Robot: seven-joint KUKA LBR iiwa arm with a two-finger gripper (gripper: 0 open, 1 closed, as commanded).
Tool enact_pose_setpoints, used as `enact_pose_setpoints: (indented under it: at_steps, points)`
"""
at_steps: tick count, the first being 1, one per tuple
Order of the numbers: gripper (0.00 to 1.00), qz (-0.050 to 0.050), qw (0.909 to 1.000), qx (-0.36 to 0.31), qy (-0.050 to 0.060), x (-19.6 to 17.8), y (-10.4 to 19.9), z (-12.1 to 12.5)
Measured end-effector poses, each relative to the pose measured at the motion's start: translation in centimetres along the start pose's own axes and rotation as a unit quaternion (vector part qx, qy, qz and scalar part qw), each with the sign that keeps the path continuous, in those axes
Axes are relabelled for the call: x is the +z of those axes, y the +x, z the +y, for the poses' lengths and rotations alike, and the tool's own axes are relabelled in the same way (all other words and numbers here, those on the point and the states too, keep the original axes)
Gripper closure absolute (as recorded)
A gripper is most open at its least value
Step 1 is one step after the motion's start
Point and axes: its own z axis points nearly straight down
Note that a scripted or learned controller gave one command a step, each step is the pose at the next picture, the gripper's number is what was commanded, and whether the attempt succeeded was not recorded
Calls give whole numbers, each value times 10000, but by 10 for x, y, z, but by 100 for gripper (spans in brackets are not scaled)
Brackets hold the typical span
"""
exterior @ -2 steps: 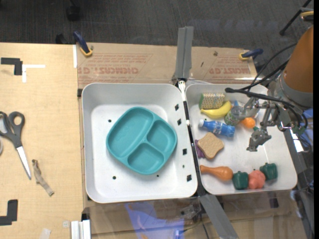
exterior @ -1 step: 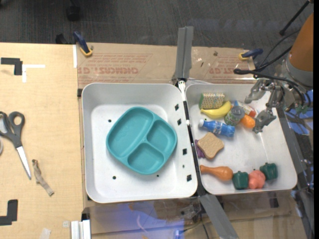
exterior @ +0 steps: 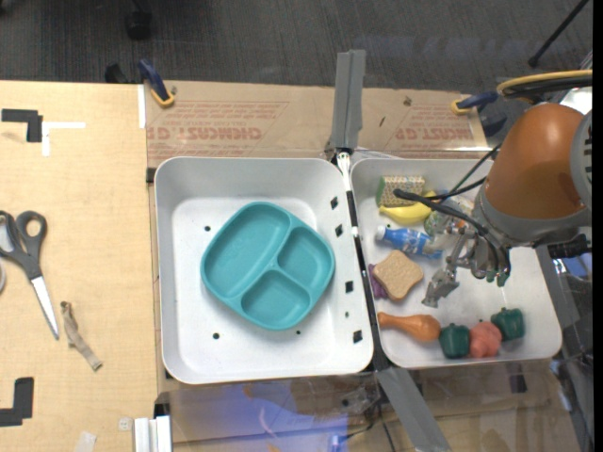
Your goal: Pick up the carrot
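The carrot (exterior: 411,326), an orange tapered piece, lies near the front edge of the right bin (exterior: 542,290), its thin end pointing left. My gripper (exterior: 440,290) hangs over the middle of that bin, just above and to the right of the carrot and right of a bread slice (exterior: 398,275). Nothing shows in the gripper. The arm's orange band (exterior: 532,163) covers the bin's far right part.
In the right bin also lie a banana (exterior: 407,212), a small water bottle (exterior: 407,241), a green-edged sponge (exterior: 400,188), a green pepper (exterior: 454,340), a pink toy (exterior: 485,339) and a dark green toy (exterior: 509,323). The left bin (exterior: 179,281) holds a teal divided plate (exterior: 268,265). Scissors (exterior: 30,252) lie at far left.
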Motion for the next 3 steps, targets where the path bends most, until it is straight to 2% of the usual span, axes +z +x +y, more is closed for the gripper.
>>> enact_pose_setpoints:
  at_steps: [1,2,3]
  points:
    - [0,-62,10000,-27,1,38,11,10]
    - [0,-9,9780,2084,4,-57,4,75]
    - [0,-7,9560,2932,7,-63,-18,-5]
